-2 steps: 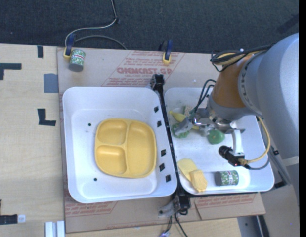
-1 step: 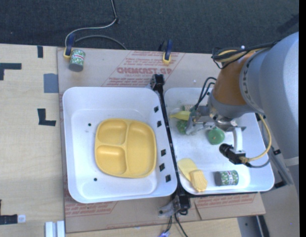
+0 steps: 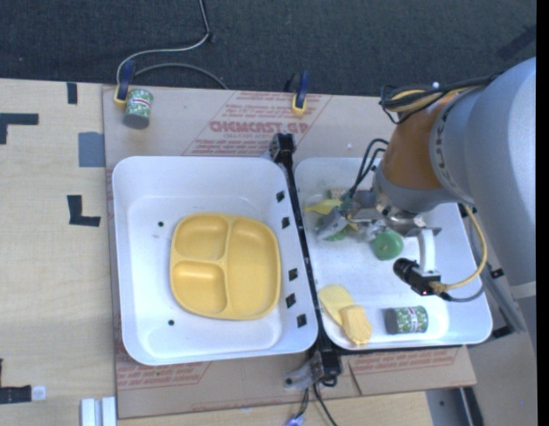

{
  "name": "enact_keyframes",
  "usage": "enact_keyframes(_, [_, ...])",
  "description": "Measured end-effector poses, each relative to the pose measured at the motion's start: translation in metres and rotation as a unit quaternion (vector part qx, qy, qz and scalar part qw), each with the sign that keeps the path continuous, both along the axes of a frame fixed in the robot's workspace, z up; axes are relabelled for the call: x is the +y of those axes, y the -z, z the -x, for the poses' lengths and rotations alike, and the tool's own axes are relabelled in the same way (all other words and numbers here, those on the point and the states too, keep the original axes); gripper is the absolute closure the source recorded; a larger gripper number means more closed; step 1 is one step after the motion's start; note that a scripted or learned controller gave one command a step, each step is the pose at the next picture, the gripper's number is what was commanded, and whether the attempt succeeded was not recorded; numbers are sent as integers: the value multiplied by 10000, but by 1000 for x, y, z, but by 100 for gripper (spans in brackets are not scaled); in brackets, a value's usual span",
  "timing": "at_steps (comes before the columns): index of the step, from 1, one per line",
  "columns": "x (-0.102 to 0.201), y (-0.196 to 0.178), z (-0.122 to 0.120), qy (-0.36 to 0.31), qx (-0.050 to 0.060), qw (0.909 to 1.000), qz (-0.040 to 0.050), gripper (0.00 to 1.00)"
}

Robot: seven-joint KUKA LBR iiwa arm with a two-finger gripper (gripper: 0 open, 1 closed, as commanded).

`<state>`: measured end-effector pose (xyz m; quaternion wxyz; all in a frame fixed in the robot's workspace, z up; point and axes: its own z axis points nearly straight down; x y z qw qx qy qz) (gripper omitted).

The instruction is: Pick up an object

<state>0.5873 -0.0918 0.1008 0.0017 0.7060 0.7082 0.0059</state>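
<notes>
My gripper [image 3: 341, 220] reaches down into the upper left part of the right bin [image 3: 460, 327], under the orange-banded wrist. It sits right among a small yellow and green item [image 3: 325, 208] and some greyish clutter; whether it has hold of anything is hidden. A green round object [image 3: 387, 244] lies just right of the gripper. A yellow block [image 3: 346, 312] and a small dark can [image 3: 405, 319] lie near the bin's front edge.
The left bin [image 3: 137, 238] holds a yellow divided plate [image 3: 225, 264]. A small can [image 3: 138, 107] stands on the cardboard behind the bins at the left. A black cable [image 3: 425, 278] loops beside the arm. A divider wall [image 3: 296, 238] separates the bins.
</notes>
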Motion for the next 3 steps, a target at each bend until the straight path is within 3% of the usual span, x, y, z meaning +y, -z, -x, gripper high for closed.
enact_keyframes(1, [-2, 15, -6, 10, 58, 10000, 24, 0])
enact_keyframes(2, [-2, 5, -7, 6, 48, 10000, 37, 100])
enact_keyframes(3, [67, -84, -3, 1, 49, 10000, 27, 100])
